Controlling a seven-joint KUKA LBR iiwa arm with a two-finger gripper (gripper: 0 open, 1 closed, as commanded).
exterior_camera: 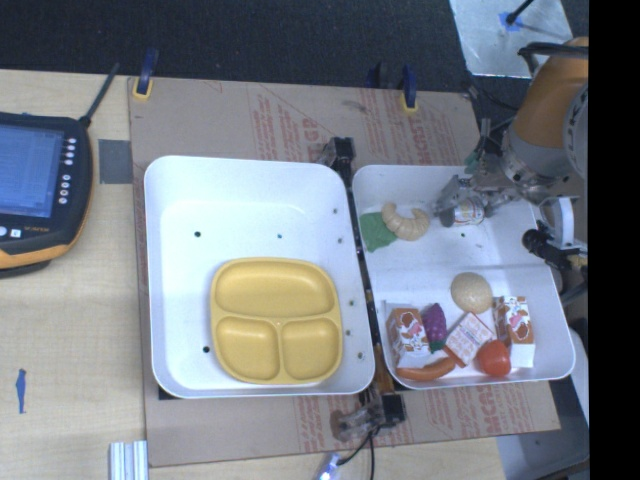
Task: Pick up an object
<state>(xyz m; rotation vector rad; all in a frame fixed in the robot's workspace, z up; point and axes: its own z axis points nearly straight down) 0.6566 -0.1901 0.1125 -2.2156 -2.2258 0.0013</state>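
Note:
My gripper (463, 209) hangs over the far part of the right bin (545, 258), just right of a tan croissant (408, 222) that lies against a green leaf-shaped piece (375, 231). I see nothing held in it. Toward the bin's near side lie a beige round bun (471, 291), a red tomato (493, 358), a sausage (426, 370), a purple piece (435, 322) and some red-and-white packets (515, 323).
The left bin (180, 228) holds a yellow three-compartment plate (277, 320). A divider rail (356, 258) separates the two bins. A tablet with an orange case (35, 188) rests on the bench at far left. The arm (550, 108) enters from the upper right.

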